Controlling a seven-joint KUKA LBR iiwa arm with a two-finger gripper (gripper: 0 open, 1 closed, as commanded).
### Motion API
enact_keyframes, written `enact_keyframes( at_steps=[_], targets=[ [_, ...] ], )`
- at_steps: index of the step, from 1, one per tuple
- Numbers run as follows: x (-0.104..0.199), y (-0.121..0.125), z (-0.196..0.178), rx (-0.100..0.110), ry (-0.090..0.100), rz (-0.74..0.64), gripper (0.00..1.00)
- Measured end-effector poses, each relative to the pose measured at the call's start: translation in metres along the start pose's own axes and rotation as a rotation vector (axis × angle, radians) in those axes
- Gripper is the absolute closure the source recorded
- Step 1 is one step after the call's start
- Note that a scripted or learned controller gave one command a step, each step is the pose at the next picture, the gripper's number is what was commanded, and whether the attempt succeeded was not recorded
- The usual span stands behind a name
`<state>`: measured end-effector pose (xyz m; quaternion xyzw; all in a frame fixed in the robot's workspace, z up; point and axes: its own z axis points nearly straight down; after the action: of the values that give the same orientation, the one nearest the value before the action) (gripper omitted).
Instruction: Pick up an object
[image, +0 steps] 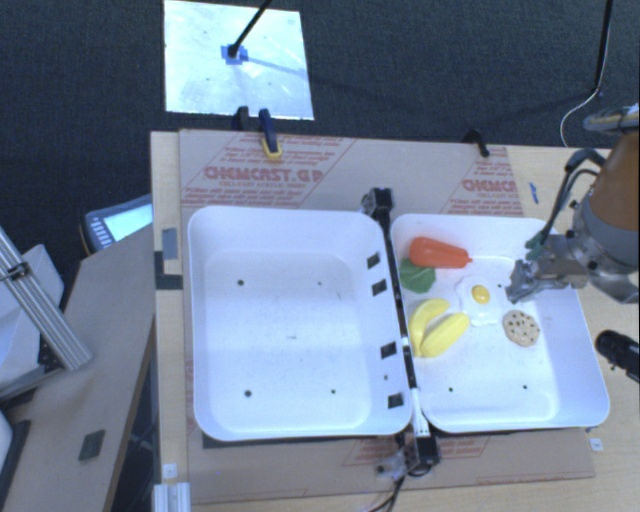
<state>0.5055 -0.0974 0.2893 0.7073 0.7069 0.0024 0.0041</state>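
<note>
The right bin holds several toy foods. An orange carrot lies at its back left, with a green piece just in front of it. A fried egg sits mid-bin, a yellow banana-like piece lies near the divider, and a round cookie rests to the right. My gripper hangs at the bin's right side, just right of the egg and above the cookie. Nothing shows between its fingers.
The left bin stands beside the right one, joined by a black-clipped divider. Both rest on a cardboard sheet on the bench. A cable runs along the right edge, and an aluminium rail lies at far left.
</note>
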Motion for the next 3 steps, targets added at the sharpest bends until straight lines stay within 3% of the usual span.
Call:
enact_keyframes(
  at_steps=[1,3],
  targets=[
    [0.092,-0.015,-0.011,0.005,0.006,-0.015,1.00],
    [0.216,-0.016,-0.041,0.006,0.005,-0.010,1.00]
  ],
)
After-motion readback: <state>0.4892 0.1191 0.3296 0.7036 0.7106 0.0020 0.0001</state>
